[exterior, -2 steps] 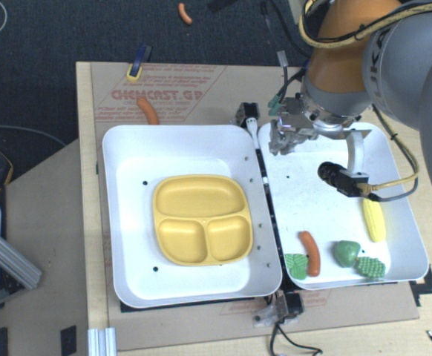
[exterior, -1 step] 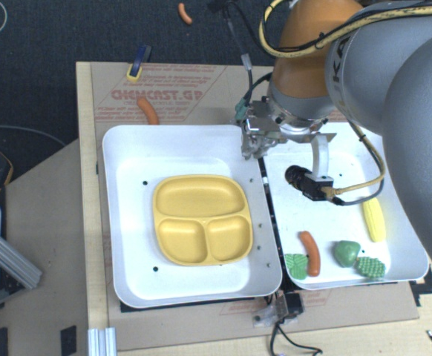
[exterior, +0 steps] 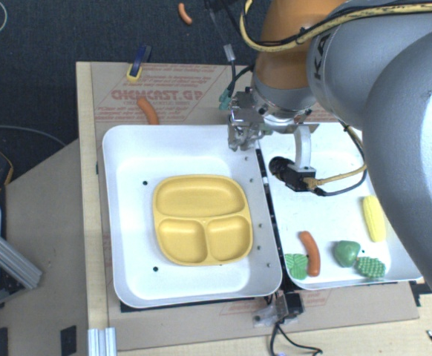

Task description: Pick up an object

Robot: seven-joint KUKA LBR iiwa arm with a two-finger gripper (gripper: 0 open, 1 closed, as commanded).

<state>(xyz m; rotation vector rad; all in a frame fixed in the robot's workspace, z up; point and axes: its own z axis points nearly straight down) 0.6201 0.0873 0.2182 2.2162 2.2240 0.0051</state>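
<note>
Overhead, we see the grey arm [exterior: 394, 87] reaching in from the right, its orange band [exterior: 298, 21] above the wrist; the end effector [exterior: 244, 136] hangs at the far edge of the divide between the two white bins, and we cannot tell from this angle how it is set or whether anything is in it. In the left bin [exterior: 127, 199] lies a yellow divided tray [exterior: 201, 219], flat and near the middle; in the right bin [exterior: 335, 154] the objects sit along the near side: a green leafy piece [exterior: 296, 265], an orange sausage [exterior: 310, 253] just beside it, a green round piece [exterior: 346, 253], a green textured piece [exterior: 371, 266] and a yellow corn cob [exterior: 373, 218] further right. On the counter [exterior: 171, 87] beyond the bins rests another orange sausage [exterior: 148, 110].
</note>
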